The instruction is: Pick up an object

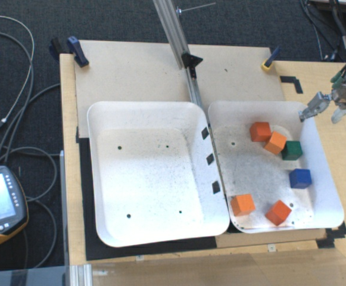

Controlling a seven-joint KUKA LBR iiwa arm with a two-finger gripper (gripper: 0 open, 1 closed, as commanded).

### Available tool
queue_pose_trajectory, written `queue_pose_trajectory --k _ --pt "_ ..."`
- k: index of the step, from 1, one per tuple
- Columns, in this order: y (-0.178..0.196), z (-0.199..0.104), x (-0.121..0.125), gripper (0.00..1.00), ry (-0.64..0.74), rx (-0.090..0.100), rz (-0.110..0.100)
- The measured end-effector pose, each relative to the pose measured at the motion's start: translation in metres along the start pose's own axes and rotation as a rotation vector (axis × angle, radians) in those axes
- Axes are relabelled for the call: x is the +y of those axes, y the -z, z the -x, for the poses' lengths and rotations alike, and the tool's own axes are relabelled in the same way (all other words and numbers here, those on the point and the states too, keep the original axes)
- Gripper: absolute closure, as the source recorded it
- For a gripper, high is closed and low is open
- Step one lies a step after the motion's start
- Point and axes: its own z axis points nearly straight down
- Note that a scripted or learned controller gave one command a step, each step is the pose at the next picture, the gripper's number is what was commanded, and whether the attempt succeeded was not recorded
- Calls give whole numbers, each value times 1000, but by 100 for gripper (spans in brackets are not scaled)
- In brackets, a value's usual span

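Camera view is showing my pincer (327,107) hanging open with nothing in it, needing to drop onto the green block (292,151).

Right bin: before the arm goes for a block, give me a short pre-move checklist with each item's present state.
1. Blocks available in the right bin: ok, six lie there.
2. Hand free of any block: ok, nothing sits between its fingers.
3. Hand positioned over a block: not ok, it hangs at the bin's far right rim.
4. Isolated target: ok, the blue block sits apart from the rest.
5. Clustered blocks: not ok, the green block touches an orange block.
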Motion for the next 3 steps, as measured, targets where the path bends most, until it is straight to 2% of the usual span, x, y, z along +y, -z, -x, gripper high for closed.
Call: queue_pose_trajectory --k 1,2,3 --pt "-144 2 61 0 1 3 -6" --pt "-178 -17 78 0 -2 -2 12" --pt "-192 -58 48 0 2 1 2"
